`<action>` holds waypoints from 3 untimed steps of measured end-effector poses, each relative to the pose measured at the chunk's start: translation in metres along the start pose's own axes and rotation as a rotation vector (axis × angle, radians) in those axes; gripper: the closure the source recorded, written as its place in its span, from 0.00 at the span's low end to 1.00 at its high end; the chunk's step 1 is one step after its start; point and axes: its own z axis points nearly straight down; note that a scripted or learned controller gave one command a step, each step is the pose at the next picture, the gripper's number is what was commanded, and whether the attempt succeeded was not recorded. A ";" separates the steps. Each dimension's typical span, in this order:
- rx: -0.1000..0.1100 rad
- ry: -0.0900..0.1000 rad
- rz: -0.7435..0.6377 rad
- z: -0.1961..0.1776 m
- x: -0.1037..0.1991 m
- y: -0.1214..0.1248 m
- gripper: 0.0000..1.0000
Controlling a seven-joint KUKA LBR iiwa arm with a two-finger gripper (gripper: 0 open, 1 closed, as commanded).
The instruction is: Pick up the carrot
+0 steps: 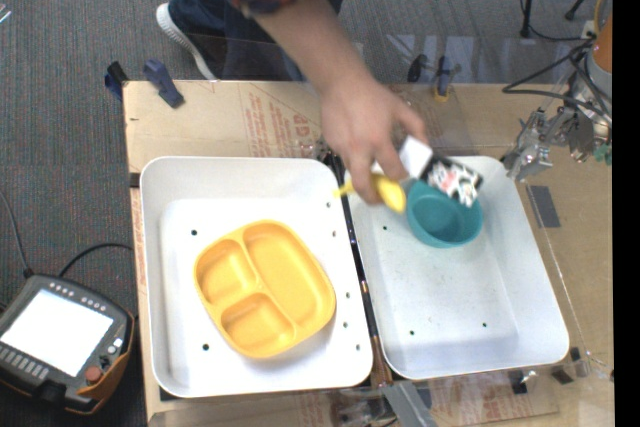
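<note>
A: In the left white plastic bin (170, 205) there's just a yellow three-part plastic plate (263, 287). Where's the carrot?

B: Can't tell for sure. Over the seam between the bins, a person's hand (365, 130) grips a small yellow tapered piece (390, 193), just beside the teal round bowl (445, 220). Perhaps that's it.

A: Handling?

B: Likely light, stiff, smooth plastic; take it across the thick middle. The pincer (565, 127) hangs at the surface's right edge. Released or clenched, I cannot tell.
</note>
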 end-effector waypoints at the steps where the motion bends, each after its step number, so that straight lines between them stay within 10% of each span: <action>1: -0.002 0.007 -0.310 -0.036 0.091 -0.024 1.00; 2: -0.006 0.026 -0.208 0.137 0.148 0.031 1.00; 3: 0.001 -0.002 -0.271 0.032 0.098 -0.014 1.00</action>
